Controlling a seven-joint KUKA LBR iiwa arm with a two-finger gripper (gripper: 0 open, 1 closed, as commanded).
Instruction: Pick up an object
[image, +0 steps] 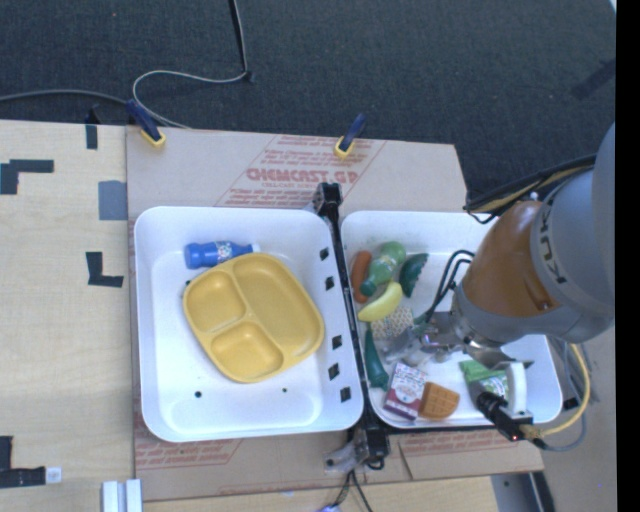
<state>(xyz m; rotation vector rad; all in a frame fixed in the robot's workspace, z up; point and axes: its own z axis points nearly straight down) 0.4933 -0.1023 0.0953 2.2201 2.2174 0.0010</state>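
A: Where does the gripper (420, 340) sit?
B: Low in the right bin (545, 405), over the toy-food clutter beside the banana (380, 302). Its opening can't be judged.
A: Why there?
B: Probably because pickable objects crowd there.

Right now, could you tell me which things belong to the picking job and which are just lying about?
Job:
gripper
right bin pile: banana, red packet, waffle

Lying about:
yellow tray
blue bottle
yellow clamps

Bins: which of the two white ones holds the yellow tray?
The left bin: the yellow divided tray lies in it beside a blue bottle; the right bin holds small toys.
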